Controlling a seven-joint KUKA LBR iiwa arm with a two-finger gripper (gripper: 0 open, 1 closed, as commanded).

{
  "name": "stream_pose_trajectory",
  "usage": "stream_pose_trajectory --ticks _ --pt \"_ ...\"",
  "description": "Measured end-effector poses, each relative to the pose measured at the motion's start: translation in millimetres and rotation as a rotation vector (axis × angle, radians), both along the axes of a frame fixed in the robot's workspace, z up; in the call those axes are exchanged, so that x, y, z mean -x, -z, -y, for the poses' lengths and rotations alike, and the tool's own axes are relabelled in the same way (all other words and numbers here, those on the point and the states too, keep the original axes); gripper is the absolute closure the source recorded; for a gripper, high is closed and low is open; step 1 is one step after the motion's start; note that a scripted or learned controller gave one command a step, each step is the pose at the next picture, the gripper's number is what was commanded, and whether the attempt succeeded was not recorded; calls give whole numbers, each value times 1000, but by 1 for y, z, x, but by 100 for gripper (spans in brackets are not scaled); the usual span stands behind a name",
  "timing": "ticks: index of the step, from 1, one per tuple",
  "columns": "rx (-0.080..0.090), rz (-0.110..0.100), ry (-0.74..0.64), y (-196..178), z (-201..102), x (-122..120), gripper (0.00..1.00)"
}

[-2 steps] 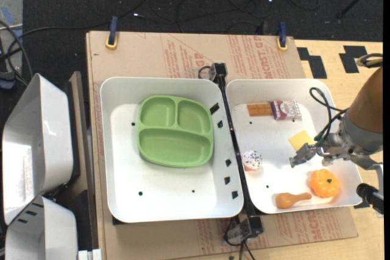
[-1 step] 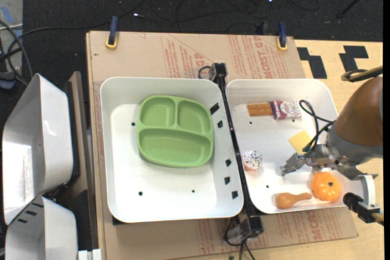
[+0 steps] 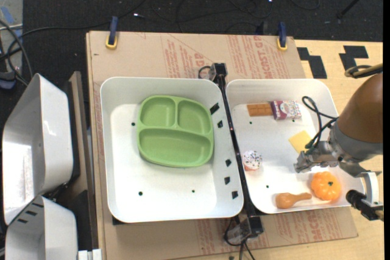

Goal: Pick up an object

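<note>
In the right bin (image 3: 268, 91), near its right side, the gripper (image 3: 309, 162) is hanging low at the end of the grey arm (image 3: 359, 131), which is reaching in from the right with its orange band showing above the wrist. Whether it is open or closed cannot be told from this angle, and nothing is showing in its grasp. Just below and to the right of it, an orange pumpkin-like toy (image 3: 325, 186) is sitting near the bin's front edge, close to the tool but not visibly held. A yellow block (image 3: 299, 141) is lying just above and left of the tool, and a tan gourd-shaped piece (image 3: 292, 199) is resting at the front, beside the orange toy. Farther left, a small white spotted ball (image 3: 252, 159) is sitting near the divider. Toward the back, a brown bar (image 3: 259, 109) and a maroon packet (image 3: 286, 109) are lying side by side. In the left bin (image 3: 116, 149), a green divided plate (image 3: 176, 131) is lying flat.
</note>
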State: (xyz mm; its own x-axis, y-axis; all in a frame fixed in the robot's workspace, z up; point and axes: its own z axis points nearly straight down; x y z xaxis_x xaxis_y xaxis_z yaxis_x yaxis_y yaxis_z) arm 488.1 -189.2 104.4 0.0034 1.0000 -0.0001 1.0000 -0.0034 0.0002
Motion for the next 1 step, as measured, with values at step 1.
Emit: stream_pose_trajectory --ticks 1 --pt "1 4 -6 -47 -9 0 100"
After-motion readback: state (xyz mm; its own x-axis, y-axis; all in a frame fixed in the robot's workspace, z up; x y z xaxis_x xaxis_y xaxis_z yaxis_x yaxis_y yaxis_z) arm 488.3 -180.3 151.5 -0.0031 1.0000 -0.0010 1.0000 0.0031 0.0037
